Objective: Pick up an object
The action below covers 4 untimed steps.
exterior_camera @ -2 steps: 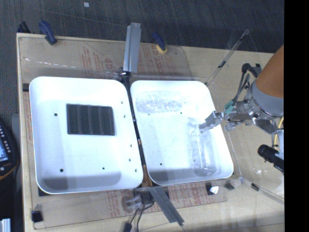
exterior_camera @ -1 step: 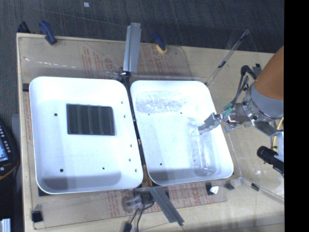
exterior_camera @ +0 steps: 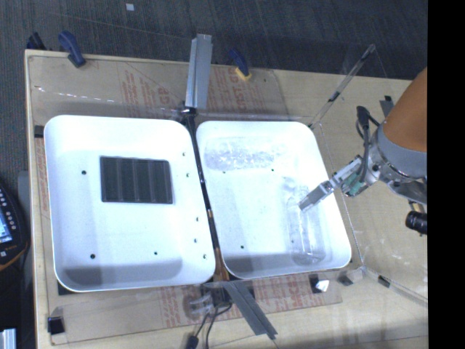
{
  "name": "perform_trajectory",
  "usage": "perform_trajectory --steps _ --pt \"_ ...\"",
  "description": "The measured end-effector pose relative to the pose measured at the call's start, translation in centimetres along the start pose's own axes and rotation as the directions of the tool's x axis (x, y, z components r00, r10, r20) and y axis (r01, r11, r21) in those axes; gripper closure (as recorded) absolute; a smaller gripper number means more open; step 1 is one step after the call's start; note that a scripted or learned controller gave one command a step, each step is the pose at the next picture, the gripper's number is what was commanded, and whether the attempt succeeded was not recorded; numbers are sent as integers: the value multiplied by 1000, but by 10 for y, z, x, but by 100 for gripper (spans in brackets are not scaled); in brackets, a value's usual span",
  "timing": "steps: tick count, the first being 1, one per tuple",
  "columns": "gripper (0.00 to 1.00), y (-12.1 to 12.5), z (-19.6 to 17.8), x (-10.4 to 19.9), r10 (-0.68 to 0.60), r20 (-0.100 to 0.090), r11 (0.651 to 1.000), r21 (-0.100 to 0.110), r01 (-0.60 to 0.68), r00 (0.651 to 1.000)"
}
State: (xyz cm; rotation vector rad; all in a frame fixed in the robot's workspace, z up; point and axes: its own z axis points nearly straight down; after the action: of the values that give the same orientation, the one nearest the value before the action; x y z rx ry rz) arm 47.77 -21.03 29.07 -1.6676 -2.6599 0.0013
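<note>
Gripper (exterior_camera: 314, 196) above the right bin (exterior_camera: 218, 195), over a clear bottle (exterior_camera: 304, 227) (outline faint); finger spacing cannot be told; arm (exterior_camera: 407, 133) partly cut off.

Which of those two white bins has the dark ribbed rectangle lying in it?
The left white bin; the dark ribbed rectangle lies flat there. The right white bin holds see-through items instead.
</note>
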Motion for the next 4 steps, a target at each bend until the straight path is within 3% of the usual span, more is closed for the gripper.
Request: perform_trajectory --steps 1,2,3,4 --pt "0 12 36 -6 9 1 1000 0 -9 1000" --pt "0 25 24 -13 207 2 978 -2 -207 978" --pt "0 3 -20 -2 406 3 914 -5 -406 914" --pt "0 0 -8 0 398 1 917 -2 -398 917"
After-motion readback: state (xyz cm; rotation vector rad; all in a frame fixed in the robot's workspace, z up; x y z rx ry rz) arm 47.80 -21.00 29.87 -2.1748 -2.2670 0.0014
